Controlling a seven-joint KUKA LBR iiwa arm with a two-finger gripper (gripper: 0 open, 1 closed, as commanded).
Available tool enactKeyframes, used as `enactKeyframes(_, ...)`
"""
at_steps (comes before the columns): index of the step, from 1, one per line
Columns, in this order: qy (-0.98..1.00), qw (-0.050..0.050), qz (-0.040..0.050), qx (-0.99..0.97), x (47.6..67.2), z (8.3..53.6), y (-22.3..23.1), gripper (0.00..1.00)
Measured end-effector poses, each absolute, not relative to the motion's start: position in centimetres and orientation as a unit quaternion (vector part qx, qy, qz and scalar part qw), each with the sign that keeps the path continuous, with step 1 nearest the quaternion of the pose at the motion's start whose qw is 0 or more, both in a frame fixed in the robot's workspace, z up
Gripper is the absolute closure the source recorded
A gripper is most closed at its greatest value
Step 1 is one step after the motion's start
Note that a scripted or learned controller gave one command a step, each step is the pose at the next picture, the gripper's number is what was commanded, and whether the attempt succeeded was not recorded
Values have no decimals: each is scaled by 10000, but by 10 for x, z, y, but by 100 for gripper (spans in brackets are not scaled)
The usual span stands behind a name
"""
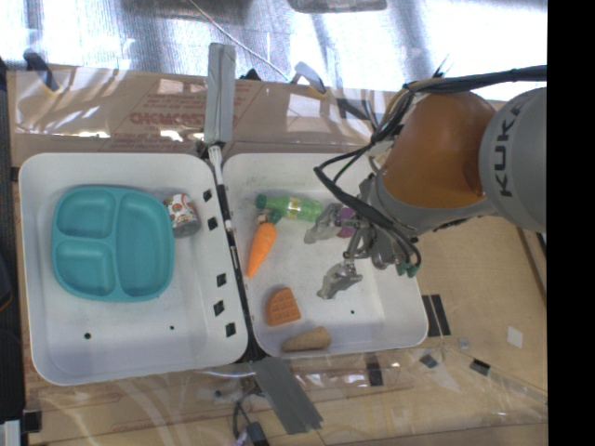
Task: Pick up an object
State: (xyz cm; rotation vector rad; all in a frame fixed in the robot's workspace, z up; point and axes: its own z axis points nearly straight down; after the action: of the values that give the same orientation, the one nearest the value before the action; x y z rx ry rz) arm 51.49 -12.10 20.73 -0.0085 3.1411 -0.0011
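Note:
My gripper hangs over the middle of the right bin, open, with bare white floor between its two fingers. A green bottle lies at the bin's back, just left of the upper finger. An orange carrot lies slantwise near the left wall. An orange waffle-like piece and a tan bread roll rest near the front. A small purple patch shows beside the wrist; I cannot tell what it is.
The left bin holds a teal divided plate and a small printed can at the plate's right. A divider with black clips separates the bins. The arm's orange band and cables overhang the right bin's back right.

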Motion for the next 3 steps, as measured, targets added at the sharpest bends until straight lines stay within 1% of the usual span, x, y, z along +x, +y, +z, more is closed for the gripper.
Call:
enactKeyframes(1, 9959, 9, -1, 906, 503, 92, -126, 0)
enactKeyframes(2, 9963, 18, -4, 854, 504, 102, -124, 100)
enactKeyframes(3, 9830, 23, 3, 1835, 486, 194, -80, 100)
